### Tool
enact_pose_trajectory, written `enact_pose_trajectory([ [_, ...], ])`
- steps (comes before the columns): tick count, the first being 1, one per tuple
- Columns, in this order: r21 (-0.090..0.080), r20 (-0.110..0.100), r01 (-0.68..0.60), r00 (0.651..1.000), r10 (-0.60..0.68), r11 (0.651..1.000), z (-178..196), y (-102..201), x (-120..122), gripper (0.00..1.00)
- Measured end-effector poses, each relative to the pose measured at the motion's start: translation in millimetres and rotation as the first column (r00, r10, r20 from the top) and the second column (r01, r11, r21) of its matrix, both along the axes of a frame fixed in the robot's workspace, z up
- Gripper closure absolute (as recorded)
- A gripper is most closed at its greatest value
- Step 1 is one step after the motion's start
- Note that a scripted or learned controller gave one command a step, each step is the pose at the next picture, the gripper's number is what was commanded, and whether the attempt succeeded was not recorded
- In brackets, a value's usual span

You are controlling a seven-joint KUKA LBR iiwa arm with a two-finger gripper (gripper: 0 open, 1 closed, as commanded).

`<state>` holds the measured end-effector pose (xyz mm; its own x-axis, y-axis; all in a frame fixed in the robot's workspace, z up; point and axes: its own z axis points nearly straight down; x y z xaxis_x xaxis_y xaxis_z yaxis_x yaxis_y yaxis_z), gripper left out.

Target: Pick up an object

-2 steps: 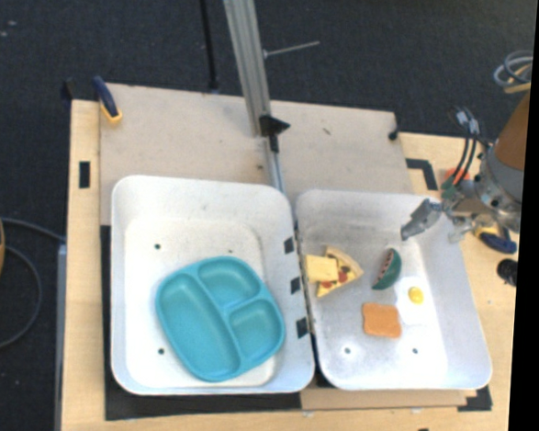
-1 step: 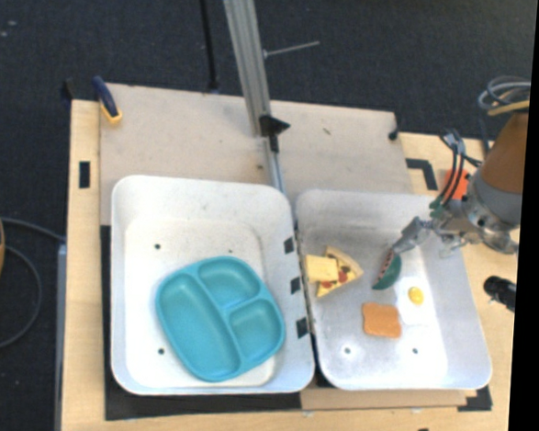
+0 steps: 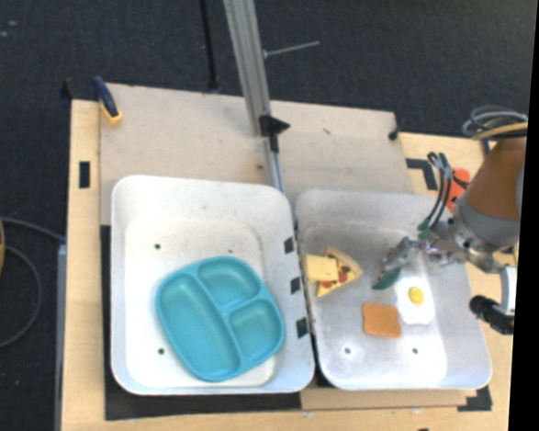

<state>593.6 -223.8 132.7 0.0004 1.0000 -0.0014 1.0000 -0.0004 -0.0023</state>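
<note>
Tool mid right bin, grip state unclear, just left of egg; bare floor toward far rim.

Bright, even light from above. Soft shadows, pic a bit blurry. White bins glare a little.

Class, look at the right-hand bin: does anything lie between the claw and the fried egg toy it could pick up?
Nothing visible does. The claw hangs over the right bin, just up and left of the fried egg, with bare bin floor between them. The toast piece lies below and the pizza slice further left, both off that path.
</note>
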Motion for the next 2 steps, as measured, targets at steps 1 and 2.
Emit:
enact_pose_trajectory([
  [1, -0.003, 0.007, 0.001, 1.000, -0.001, 1.000, -32, -1, 1, 0.00],
  [2, -0.002, 0.010, 0.002, 1.000, -0.002, 1.000, -19, -2, 2, 1.00],
])
